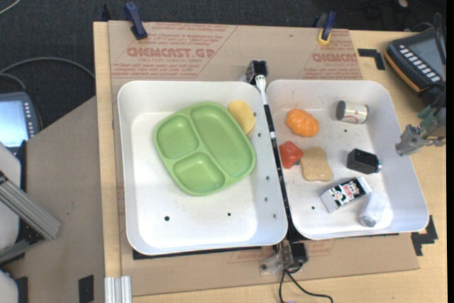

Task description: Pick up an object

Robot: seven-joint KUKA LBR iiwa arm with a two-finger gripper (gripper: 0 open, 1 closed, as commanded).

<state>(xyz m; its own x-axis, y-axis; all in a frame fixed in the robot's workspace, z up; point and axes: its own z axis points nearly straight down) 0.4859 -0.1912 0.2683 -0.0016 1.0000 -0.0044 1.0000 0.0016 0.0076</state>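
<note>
The right bin point(397, 106) holds several loose things: an orange lump point(303, 123), a red piece point(290, 153), a tan bread-like slab point(316, 164), a small black block point(363, 161), a silver can point(352, 111) lying on its side, a black-and-white box point(345, 194) and a pale cylinder point(372, 209). My gripper point(413, 140) hangs at the frame's right side, just outside the right bin's rim, level with the black block. Nothing is seen in it.
The left bin point(142, 209) carries a green divided plate point(204, 149) with a yellow piece point(242, 115) at its upper right corner. A blue clamp point(135, 20) and a yellow clamp point(326, 26) pin the cardboard base. A control pendant point(420, 60) lies at the upper right.
</note>
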